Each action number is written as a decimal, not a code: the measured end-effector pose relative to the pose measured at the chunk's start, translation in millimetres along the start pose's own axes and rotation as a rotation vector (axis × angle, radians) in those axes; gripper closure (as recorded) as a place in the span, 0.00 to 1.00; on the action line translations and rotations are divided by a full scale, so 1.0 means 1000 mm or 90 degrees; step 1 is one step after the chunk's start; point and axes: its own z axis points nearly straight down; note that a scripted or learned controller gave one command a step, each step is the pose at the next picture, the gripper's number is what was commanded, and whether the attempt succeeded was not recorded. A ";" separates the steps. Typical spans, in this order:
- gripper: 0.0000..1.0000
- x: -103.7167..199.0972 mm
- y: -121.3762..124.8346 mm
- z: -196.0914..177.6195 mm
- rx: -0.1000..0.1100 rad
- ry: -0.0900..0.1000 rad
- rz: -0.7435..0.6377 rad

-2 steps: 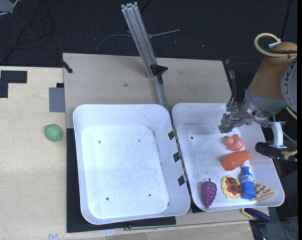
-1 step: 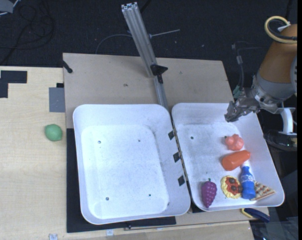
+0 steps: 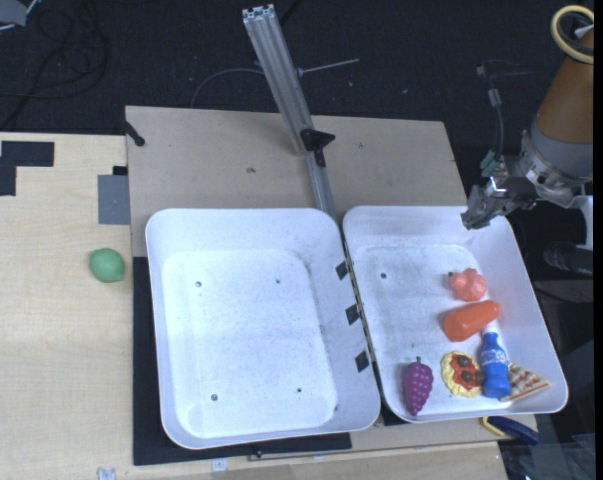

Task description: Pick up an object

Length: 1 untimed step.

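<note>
The right bin (image 3: 401, 230) holds several toy foods along its right side: a pink piece (image 3: 468, 284), an orange carrot-like piece (image 3: 469, 319), a blue bottle (image 3: 494, 362), a purple grape bunch (image 3: 416, 385), a yellow and red round piece (image 3: 461, 373) and a pizza slice (image 3: 526, 380). My gripper (image 3: 478, 213) hangs over the bin's far right corner, above and behind the pink piece. It is small and dark here, and nothing shows between its fingers.
The left bin (image 3: 171, 230) stands beside the right one, joined by black clips (image 3: 349, 290). A green ball (image 3: 107, 265) lies on the wooden bench to the left. A slanted metal rail (image 3: 286, 78) rises behind the bins.
</note>
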 end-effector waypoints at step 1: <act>1.00 0.052 -0.031 0.006 0.002 0.001 -0.002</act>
